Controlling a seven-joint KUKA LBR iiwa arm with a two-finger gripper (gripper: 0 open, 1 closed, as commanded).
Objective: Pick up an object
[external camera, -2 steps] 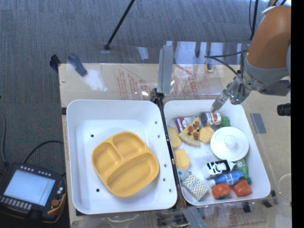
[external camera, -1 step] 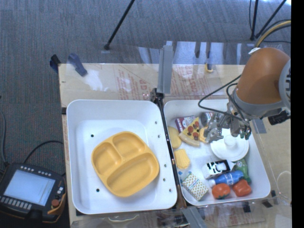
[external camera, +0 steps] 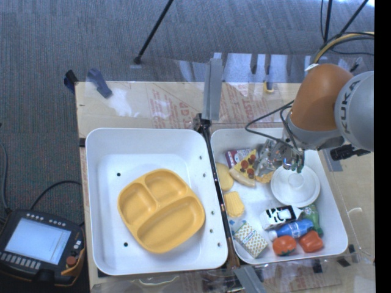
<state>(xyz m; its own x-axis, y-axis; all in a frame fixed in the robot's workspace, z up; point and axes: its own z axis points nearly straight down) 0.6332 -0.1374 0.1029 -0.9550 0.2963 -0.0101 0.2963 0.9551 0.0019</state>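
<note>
Your tool (external camera: 282,156) sits low in the right bin (external camera: 339,224), over its back half. Can't tell how far it's open or whether it grips anything; too blurred. Pizza slice (external camera: 245,170) lies just left of it, touching or nearly so. White dish (external camera: 295,187) is just in front of it. Further front: blue bottle (external camera: 293,229), two orange tomatoes (external camera: 297,243), patterned box (external camera: 252,239). Yellow divided plate (external camera: 160,209) is well off to the left, in the left bin (external camera: 104,163).
</note>
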